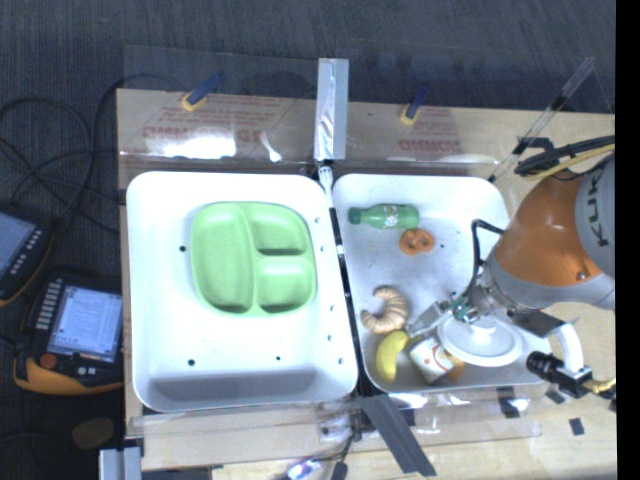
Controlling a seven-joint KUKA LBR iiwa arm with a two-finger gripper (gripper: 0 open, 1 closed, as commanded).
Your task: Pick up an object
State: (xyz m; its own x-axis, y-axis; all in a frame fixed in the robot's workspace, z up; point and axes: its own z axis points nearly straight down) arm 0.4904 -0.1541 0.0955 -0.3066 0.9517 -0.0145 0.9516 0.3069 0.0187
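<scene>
My gripper [447, 320] sits low right, its grip I cannot tell, right above the cup [432, 358].

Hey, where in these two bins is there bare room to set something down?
Left bin: bare floor around the green divided tray, widest along its near edge. Right bin: a bare patch between the green bottle, pretzel and croissant. The near end is crowded: banana, cup, gripper.

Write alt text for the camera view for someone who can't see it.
The grey-and-orange arm lowers its tool into the right bin among a banana, croissant, pretzel and green bottle. The left bin holds a green divided plate.
</scene>
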